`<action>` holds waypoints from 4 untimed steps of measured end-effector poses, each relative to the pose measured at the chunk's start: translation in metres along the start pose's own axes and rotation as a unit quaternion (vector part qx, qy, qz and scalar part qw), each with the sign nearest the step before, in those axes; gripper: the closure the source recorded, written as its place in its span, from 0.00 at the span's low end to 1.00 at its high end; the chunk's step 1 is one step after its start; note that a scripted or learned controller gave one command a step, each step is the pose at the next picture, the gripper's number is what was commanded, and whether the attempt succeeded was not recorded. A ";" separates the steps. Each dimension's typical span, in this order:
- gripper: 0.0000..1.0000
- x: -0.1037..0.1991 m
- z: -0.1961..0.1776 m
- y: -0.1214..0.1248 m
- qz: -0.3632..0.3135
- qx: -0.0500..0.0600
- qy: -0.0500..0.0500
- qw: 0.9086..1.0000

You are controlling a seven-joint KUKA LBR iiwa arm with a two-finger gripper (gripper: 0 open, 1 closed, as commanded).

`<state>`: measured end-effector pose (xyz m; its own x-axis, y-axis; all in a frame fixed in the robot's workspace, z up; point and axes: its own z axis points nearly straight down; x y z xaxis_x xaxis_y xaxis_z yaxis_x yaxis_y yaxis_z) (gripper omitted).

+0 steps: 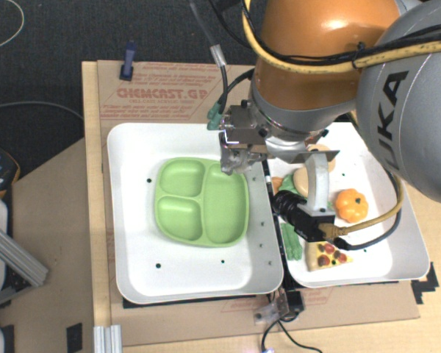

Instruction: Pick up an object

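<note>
Orange wrist band (323, 28) | arm (411, 101) lettering "KU" | board (162, 90) "CHEMCAST" | fingers (235, 157): can't tell

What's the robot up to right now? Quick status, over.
Gripper low over the green divided plate in the left bin. Nothing visibly held. Toy foods, orange pumpkin, in the right bin.

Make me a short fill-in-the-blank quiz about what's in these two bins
1. The divided plate in the left bin is ____ in colour.
2. The plate has ____ compartments.
3. The small orange pumpkin lies in the ____ bin.
4. The pizza slice lies nearer the ____ edge of its bin than the pumpkin does.

Missing words: green; three; right; front
</note>
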<state>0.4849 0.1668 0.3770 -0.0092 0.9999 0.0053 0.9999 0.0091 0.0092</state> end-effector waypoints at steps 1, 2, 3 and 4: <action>1.00 -0.043 0.062 -0.008 0.007 0.009 -0.004 1.000; 1.00 -0.131 -0.103 -0.005 0.009 -0.007 -0.002 1.000; 1.00 -0.155 0.018 -0.008 0.007 0.011 -0.004 1.000; 1.00 -0.232 0.123 -0.011 0.010 0.011 -0.004 1.000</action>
<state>0.4770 -0.0650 0.2524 0.0103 0.9999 -0.0018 0.9999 -0.0103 -0.0119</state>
